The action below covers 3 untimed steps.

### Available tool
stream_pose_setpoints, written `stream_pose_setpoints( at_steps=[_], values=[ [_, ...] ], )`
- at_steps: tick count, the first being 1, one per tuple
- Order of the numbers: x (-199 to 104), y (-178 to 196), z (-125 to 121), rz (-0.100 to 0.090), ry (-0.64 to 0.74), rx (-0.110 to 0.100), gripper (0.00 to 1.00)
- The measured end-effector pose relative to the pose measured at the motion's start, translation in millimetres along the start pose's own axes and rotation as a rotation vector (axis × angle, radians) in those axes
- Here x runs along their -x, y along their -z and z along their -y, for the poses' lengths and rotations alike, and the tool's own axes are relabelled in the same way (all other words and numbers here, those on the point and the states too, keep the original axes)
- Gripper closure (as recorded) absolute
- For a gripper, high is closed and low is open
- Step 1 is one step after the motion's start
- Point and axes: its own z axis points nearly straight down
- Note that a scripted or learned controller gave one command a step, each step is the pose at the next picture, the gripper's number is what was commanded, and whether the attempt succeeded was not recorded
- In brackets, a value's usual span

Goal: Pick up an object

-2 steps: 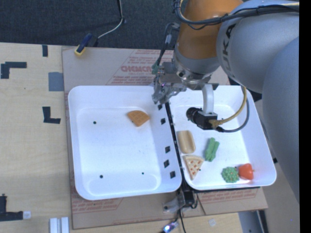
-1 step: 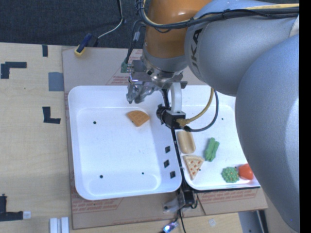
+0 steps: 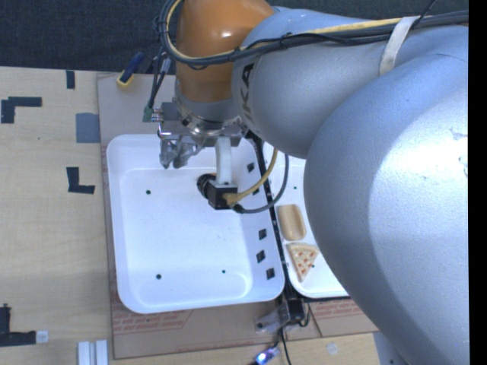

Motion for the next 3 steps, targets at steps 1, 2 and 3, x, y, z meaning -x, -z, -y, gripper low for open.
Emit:
stream_pose_setpoints(
  at_steps=[1,2,3],
  values=[
    [-18,121,-70,-0.004,-0.001,0.015,1.0],
    [99,286,-71,0.001,-0.013,0.018,1.0],
    [171,277,-70,0.002,-0.012,0.001,1.0]
  ],
)
